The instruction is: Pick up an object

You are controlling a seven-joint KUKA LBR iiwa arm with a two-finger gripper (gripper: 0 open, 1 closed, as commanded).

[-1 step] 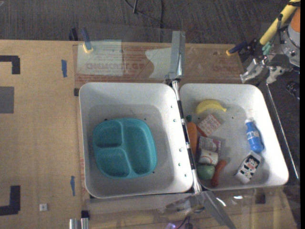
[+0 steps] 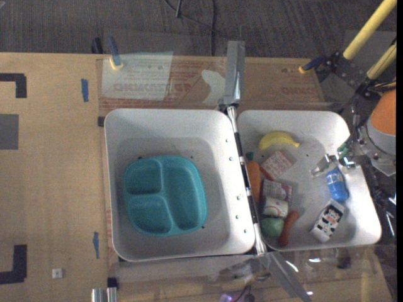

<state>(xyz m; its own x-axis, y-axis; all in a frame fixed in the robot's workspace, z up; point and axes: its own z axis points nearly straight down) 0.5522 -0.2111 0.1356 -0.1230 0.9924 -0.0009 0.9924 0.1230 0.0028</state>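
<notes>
My gripper [image 2: 335, 163] reaches in from the right over the right-hand part of the right bin [image 2: 315, 119]. Just below it in the view is a small blue bottle [image 2: 337, 187], lying on the bin floor or close above it; whether they touch is unclear. A cow-patterned carton [image 2: 327, 221] lies nearer the front. On the bin's left side are a banana [image 2: 279, 141], a carrot [image 2: 254, 178], two small packets [image 2: 278, 163], a white cup [image 2: 274, 206], a green fruit [image 2: 272, 226] and a red sausage-like piece [image 2: 288, 226].
The left bin [image 2: 126, 124] holds a teal divided plate [image 2: 165, 194]. A metal divider [image 2: 234, 74] runs between the bins. The arm's orange band [image 2: 385, 115] hangs over the right bin's right wall. Yellow poles [image 2: 371, 24] stand at the back right.
</notes>
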